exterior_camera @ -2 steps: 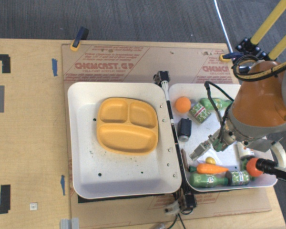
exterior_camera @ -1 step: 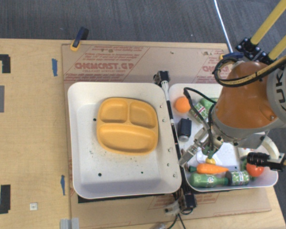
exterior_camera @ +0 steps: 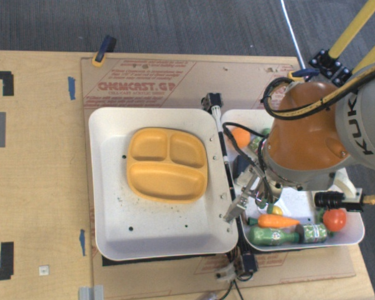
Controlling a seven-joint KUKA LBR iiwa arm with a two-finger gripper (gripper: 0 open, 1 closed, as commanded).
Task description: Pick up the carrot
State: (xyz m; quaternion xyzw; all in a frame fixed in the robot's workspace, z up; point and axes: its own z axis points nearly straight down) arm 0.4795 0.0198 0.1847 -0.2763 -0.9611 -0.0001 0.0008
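The carrot point(exterior_camera: 279, 221) is a short orange piece lying near the front of the right bin point(exterior_camera: 353, 233), just above a green bottle point(exterior_camera: 274, 235). My gripper point(exterior_camera: 248, 202) hangs low over the left side of that bin, beside the wall shared with the left bin. It is a little to the left of the carrot and above it. Its metal fingers point(exterior_camera: 239, 205) stand open, and nothing shows between them. The arm's orange wrist point(exterior_camera: 303, 130) covers much of the bin's middle.
A yellow divided plate point(exterior_camera: 167, 164) lies in the left bin point(exterior_camera: 106, 186). The right bin also holds a red tomato point(exterior_camera: 335, 219), a green can point(exterior_camera: 314, 232) and an orange object point(exterior_camera: 240, 135) at the back left. Cables trail from the arm at upper right.
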